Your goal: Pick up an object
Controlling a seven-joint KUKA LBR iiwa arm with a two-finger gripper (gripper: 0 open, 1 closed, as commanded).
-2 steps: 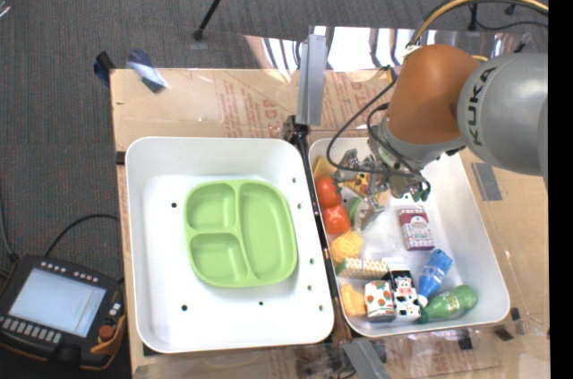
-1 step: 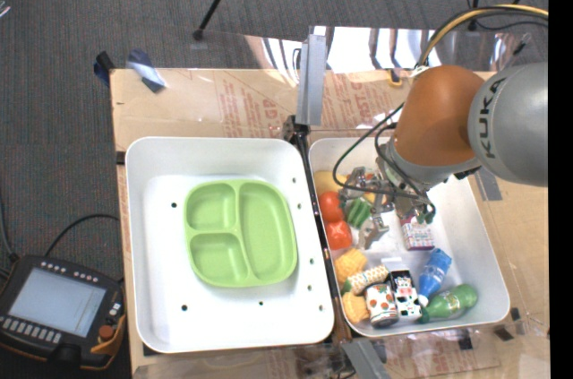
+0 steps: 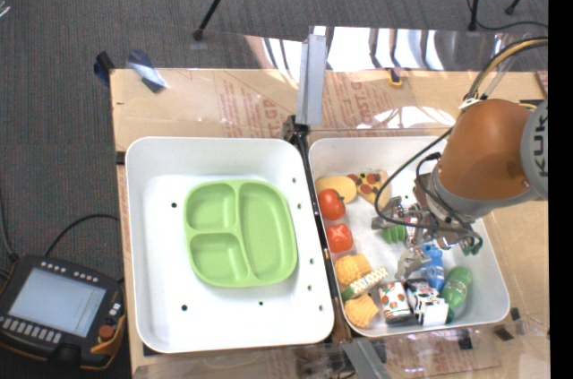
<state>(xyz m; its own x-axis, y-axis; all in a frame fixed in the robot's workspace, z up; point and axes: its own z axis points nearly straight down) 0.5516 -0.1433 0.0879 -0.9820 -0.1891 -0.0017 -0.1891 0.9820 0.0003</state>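
Now we hover metal pincer [image 3: 419, 259] over small blue plastic toy [image 3: 433, 264], right white bin [image 3: 498, 297], five o'clock corner; approach step. Pincer state: cannot tell. Next: descend, close.

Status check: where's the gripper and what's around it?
Gripper low in right bin, over toy pile. Nothing seen between its fingers. Blue item and green item crowd it. Green tray alone in left bin.

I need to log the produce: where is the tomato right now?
The tomato lies in the right bin, by its left wall, just below the yellow fruit and above the red pepper.
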